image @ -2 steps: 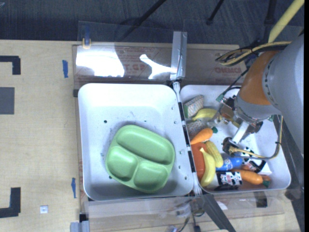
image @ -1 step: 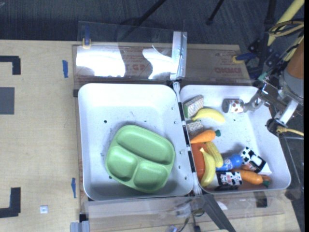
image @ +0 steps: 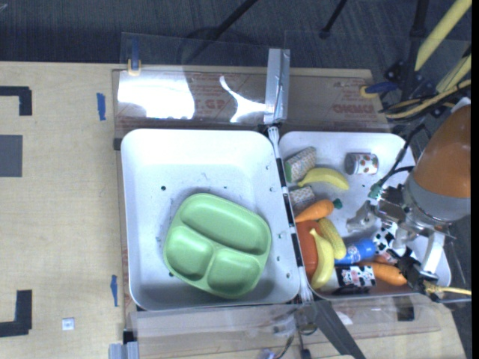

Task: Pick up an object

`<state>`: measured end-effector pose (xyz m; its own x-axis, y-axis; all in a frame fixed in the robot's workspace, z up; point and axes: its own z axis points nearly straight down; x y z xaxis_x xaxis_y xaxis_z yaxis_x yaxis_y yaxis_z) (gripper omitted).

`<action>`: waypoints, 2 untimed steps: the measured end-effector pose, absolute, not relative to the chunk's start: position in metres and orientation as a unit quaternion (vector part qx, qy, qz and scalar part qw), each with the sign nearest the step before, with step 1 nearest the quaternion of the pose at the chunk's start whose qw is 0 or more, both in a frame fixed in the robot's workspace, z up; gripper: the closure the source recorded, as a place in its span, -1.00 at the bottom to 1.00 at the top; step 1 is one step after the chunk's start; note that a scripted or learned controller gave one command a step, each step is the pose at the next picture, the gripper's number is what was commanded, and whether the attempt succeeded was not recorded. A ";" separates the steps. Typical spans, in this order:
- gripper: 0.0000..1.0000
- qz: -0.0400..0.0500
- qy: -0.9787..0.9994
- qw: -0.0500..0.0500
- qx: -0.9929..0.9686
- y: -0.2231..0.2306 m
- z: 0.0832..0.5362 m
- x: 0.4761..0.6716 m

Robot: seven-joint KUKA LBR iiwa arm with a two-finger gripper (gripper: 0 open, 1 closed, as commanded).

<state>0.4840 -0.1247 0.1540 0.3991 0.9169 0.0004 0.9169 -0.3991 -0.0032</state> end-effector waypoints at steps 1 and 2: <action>-1.00 -0.002 -0.594 -0.003 -0.805 -0.095 0.087 0.481; -1.00 0.000 -0.637 0.000 -0.771 -0.091 0.184 0.515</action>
<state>0.5151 -0.0907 0.1841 0.1877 0.9822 0.0000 0.9822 -0.1877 -0.0005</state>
